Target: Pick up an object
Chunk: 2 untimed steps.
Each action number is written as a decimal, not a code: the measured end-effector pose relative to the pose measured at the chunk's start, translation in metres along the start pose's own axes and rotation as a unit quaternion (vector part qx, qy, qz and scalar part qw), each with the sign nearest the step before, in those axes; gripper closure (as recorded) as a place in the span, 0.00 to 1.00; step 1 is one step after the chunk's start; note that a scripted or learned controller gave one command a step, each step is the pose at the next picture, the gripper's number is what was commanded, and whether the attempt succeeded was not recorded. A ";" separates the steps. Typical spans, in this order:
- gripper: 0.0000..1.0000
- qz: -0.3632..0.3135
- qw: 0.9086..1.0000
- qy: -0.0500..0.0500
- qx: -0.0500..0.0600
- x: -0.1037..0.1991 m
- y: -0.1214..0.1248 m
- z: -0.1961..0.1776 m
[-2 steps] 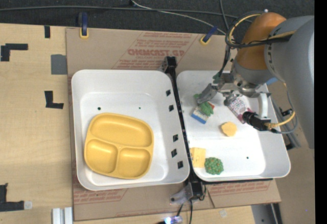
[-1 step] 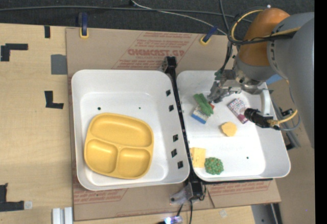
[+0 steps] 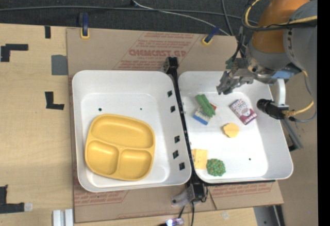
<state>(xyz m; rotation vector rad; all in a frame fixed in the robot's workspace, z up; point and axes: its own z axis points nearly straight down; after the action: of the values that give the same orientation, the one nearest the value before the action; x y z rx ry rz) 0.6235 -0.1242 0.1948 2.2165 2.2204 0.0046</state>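
Observation:
My gripper (image 3: pixel 225 87) hangs over the far part of the right bin (image 3: pixel 273 168), its dark fingers pointing down-left with nothing visible between them. Just below it lies a green and blue toy (image 3: pixel 204 108). To the right of that lies a small purple and white packet (image 3: pixel 242 111). Nearer the front sits a yellow chunk (image 3: pixel 231 130). A yellow square piece (image 3: pixel 199 158) and a green broccoli piece (image 3: pixel 216 167) rest at the bin's front left.
The left bin (image 3: pixel 82 85) holds a yellow divided plate (image 3: pixel 120 146). A black divider with clips runs between the bins (image 3: pixel 178 116). Cables loop over the bench behind the arm, and a black fitting (image 3: pixel 270 108) juts over the right bin's right side.

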 end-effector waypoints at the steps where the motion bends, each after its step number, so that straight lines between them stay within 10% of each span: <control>1: 1.00 0.000 1.000 0.001 0.003 0.000 0.000 -0.009; 2: 1.00 -0.002 1.000 0.001 0.004 0.049 -0.016 -0.002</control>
<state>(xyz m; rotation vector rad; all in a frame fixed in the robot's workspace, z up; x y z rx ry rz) 0.6077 -0.0756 0.1962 2.2179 2.2286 -0.0019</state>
